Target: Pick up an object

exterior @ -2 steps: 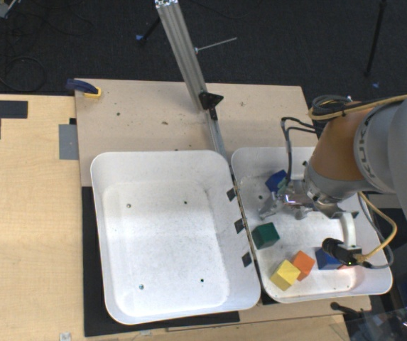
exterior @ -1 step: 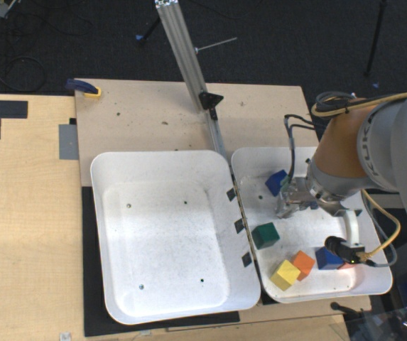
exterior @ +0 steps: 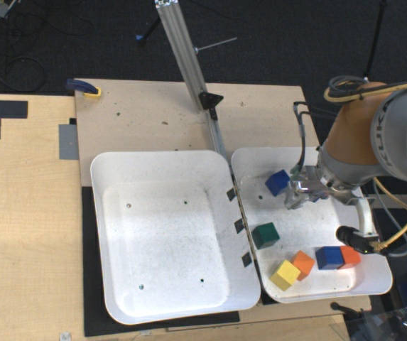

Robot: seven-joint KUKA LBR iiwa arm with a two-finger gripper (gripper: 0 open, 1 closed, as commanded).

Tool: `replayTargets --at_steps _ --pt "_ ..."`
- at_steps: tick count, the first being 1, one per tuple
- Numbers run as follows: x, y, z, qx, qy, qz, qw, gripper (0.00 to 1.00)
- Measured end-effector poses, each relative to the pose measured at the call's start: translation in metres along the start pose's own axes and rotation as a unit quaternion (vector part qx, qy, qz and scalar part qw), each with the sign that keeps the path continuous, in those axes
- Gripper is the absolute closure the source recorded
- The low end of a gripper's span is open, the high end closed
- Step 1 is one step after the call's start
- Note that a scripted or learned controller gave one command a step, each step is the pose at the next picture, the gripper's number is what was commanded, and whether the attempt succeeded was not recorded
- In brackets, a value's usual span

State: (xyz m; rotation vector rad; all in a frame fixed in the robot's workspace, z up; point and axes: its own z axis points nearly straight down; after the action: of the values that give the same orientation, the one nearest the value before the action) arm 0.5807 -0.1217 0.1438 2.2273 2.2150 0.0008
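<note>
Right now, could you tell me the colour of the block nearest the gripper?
Blue, seen in the camera view, beside the gripper.

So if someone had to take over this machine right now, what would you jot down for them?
Tool: low over the right bin, just right of the blue cube; whether it is open or shut cannot be told. Nothing visibly held.
Also in the right bin: green cube, yellow cube touching an orange cube, second blue block beside a red-orange block.
Done: no pick seen yet.
Left: grasp one object and lift it; the blue cube is nearest.
</note>
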Motion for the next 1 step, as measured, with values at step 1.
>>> replayTargets --at_steps 1 --pt "-0.0029 0.011 -0.0522 -0.001 0.0 -0.003 1.0 1.0"
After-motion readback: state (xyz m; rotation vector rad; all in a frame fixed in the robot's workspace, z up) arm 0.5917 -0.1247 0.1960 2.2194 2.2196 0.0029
